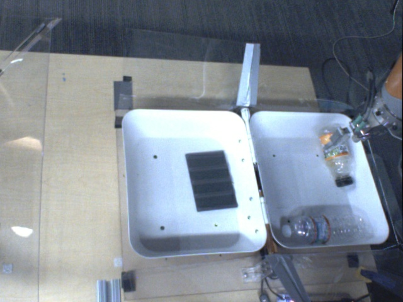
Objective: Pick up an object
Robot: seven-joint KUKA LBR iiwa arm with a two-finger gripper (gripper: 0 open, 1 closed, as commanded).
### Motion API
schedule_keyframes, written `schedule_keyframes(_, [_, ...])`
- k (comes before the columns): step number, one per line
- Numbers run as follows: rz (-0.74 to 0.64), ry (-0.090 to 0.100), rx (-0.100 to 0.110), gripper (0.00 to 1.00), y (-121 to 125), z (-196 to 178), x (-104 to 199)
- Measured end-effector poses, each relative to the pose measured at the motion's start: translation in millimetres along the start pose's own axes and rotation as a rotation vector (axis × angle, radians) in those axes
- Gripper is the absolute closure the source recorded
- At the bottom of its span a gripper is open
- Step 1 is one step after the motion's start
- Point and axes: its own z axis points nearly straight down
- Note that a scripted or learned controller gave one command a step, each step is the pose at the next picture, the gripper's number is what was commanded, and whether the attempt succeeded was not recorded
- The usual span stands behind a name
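Two plastic bottles are lying in the right bin (277,168); the gripper (359,126) is hovering beside the small bottle (336,151), jaw state unclear, so centring over its body should be helping the grasp.

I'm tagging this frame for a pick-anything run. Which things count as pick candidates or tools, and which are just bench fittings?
Job:
- gripper, at the right bin's far right edge
- small clear bottle, right bin
- large clear bottle lying along the right bin's near wall
- black ridged block, left bin

Lying about:
- left bin
- right bin
- metal post
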Motion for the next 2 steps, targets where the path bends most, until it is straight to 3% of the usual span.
schedule_keyframes(1, [-0.352, -0.001, -0.001, 0.00, 53, 71, -17])
schedule_keyframes(2, [-0.357, -0.008, -0.009, 1.00, 57, 57, -17])
